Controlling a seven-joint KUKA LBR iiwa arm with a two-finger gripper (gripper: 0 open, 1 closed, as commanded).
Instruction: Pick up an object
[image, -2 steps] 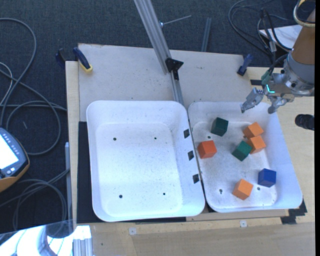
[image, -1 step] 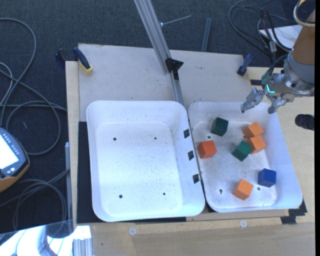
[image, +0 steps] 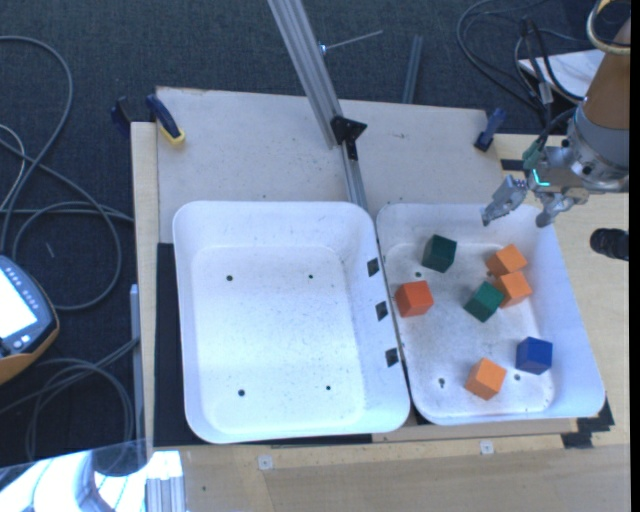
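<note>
The arm reaches in from the upper right, and its gripper (image: 523, 206) hangs over the far right corner of the right bin (image: 570, 300). The two fingers (image: 499, 205) are spread apart with nothing between them, one pointing toward the bin's far rim, the other lying just beside the right wall. Seven blocks lie in the right bin. A dark green block (image: 438, 252) sits near the far end, the closest one to the gripper though clearly apart from it. Two orange blocks (image: 510, 273) touch each other near the right wall, and a second green block (image: 485, 300) leans against the lower of the pair. A red-orange block (image: 413, 297) rests alone near the bin's left wall. Toward the near end lie a blue block (image: 534, 354) by the right wall and another orange block (image: 486, 378) just beside it to the left. The left bin (image: 190, 300) stands alongside, its wall touching the right bin's. Both rest on the pale worktop (image: 250, 150), where a blue clamp (image: 165, 117) grips the far left corner and another (image: 489, 128) the far right edge.
</note>
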